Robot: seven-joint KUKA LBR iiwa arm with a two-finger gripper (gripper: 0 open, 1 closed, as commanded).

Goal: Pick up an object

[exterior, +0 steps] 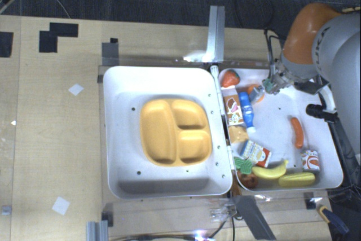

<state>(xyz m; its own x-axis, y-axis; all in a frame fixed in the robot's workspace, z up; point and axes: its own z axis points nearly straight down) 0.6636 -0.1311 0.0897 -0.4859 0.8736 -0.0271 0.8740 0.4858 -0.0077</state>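
Jaws (272,85) hang low over the far part of the right bin (327,175), and whether they stand wide or narrow cannot be told from this slant; nothing shows between them. Taking the right bin as the landmark: the jaws sit near its far wall, roughly midway across, with the grey arm (333,36) and its orange band rising behind them toward the bin's right side. Just left of the jaws lies a small orange piece (255,91), very close to them (touching or not is unclear). Against the bin's left wall lie a red tomato-like toy (229,78) in the far corner, a printed carton (233,110) and a blue tube (246,110) side by side below it. A red sausage (296,131) lies alone on the bare floor toward the right side. Along the near wall sit a yellow banana (269,171), a yellow-green fruit (296,179), a small carton (254,152) and a red-and-white can (310,160). Left of this bin, the other white bin (121,121) holds a yellow divided tray (175,131) on the table (51,138).
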